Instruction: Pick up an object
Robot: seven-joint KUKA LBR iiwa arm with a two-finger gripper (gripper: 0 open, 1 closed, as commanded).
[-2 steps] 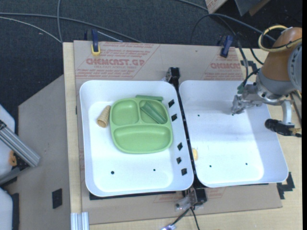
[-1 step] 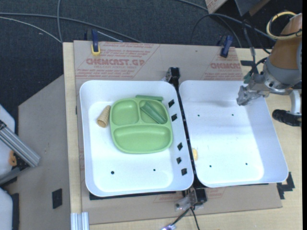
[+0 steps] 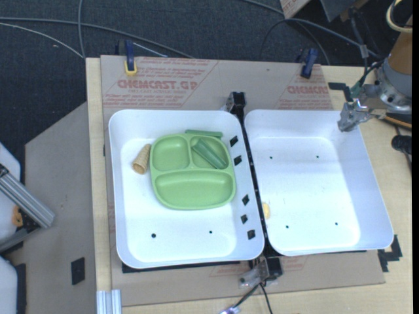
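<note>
Item: green plate (image 3: 191,175), divided, in left bin (image 3: 131,237), w/ green strip (image 3: 211,152) in its top-right section; cone (image 3: 140,159) just beside plate's left edge. Gripper (image 3: 350,115) at right bin (image 3: 366,208) top-right rim, well apart from plate. Finger state: can't tell.

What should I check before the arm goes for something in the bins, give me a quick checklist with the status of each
1. Graspable target present: ok, a green divided plate lies in the left bin.
2. Smaller option: ok, a tan cone lies just beside the plate's left edge.
3. Gripper clear of objects: ok, it sits at the right bin far corner.
4. Finger opening: cannot tell.
5. Green piece in the plate's compartment: ok, lying loose.
6. Divider between bins on the path: not ok, needs clearance.
</note>
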